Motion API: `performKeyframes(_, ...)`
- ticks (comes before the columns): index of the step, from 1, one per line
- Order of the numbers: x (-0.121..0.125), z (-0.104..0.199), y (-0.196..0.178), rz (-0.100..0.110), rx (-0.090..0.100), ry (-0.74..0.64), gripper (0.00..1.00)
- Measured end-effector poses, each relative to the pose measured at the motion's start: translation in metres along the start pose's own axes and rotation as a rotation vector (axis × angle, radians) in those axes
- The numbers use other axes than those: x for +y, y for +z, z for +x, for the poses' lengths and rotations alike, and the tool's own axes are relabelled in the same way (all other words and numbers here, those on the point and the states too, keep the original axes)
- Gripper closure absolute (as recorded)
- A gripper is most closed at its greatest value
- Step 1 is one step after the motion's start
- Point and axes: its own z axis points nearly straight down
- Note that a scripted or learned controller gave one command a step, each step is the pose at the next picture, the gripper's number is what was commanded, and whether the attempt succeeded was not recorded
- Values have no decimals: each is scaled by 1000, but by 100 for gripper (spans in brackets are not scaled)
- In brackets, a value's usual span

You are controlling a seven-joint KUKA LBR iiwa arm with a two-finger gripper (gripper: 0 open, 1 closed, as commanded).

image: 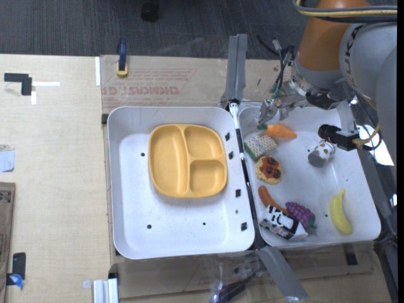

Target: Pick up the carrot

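The gripper (270, 109) hangs low over the far left corner of the right bin (363, 169), its metal fingers pointing down toward the bin floor; whether they are parted or closed I cannot tell, and nothing is seen held between them. Just to its near right lies the carrot (281, 130), orange, resting flat on the bin floor with its length running left to right, close beside the fingertips. Nearer along the left wall sit a green-and-white block (260, 144), then a small round pizza (269, 169), then a sausage (270, 198) and a black-and-white carton (281, 223) touching a bunch of purple grapes (300, 213). A yellow banana (340, 213) lies at the near right, and a small grey-and-white toy (320, 153) sits toward the middle right. The grey arm with its orange band (328, 33) reaches in from the far right. The left bin (126, 188) holds a yellow divided plate (187, 160).
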Motion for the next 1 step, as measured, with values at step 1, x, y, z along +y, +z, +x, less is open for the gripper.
performKeyframes(1,-56,19,1,1,1,-343,100)
